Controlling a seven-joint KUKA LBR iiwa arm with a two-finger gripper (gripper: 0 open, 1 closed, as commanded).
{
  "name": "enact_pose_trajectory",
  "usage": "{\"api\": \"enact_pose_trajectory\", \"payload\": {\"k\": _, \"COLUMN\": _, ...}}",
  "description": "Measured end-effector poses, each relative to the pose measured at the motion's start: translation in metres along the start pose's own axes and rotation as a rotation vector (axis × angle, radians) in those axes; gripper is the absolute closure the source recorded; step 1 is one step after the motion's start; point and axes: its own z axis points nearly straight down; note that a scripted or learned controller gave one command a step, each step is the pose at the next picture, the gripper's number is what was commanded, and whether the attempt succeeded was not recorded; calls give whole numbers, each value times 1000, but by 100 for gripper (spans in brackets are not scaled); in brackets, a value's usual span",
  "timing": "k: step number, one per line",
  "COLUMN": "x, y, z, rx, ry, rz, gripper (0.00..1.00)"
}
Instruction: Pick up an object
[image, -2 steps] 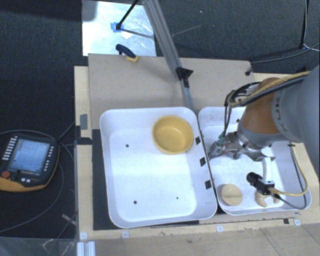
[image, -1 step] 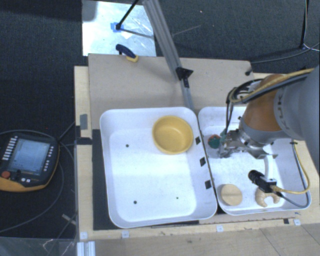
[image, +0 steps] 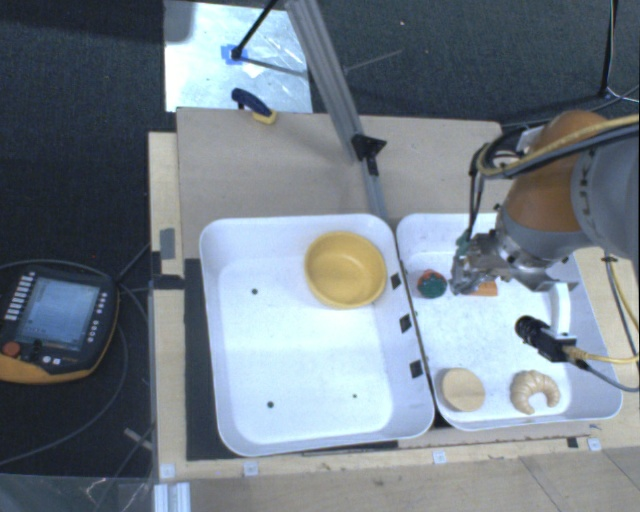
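White plastic, both bins, and you have them side by side on the bench (image: 270, 160); the left bin (image: 300, 390) carries a yellow bowl (image: 345, 269) near its far right corner, upright with its mouth facing up. Your arm (image: 570, 190) comes in from the right and hangs over the right bin (image: 480, 330), the gripper (image: 467, 278) low over the far half of it; you cannot tell from this view how far it is parted, or whether it has hold of anything. Just left of the gripper sits a small round green object (image: 432, 285) with a red patch on it, close to the wall between the bins; just right of the gripper an orange piece (image: 485, 289) shows, partly hidden, so its long axis cannot be read. Near the front edge of the right bin lie a flat round biscuit-coloured disc (image: 463, 389) and, beside it to the right, a croissant (image: 535, 390), its curve opening toward the front; both are well apart from the gripper. A black cylinder on the arm (image: 540, 338) juts out above them. Off the bench to the left, a teach pendant (image: 55, 320) rests on the dark floor.
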Motion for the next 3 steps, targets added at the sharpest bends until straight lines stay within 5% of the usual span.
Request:
{"api": "enact_pose_trajectory", "payload": {"k": 1, "x": 0, "y": 1, "z": -53, "rx": 0, "ry": 0, "rz": 0, "gripper": 100}}
{"api": "enact_pose_trajectory", "payload": {"k": 3, "x": 108, "y": -7, "z": -65, "rx": 4, "ry": 2, "rz": -3, "gripper": 100}}
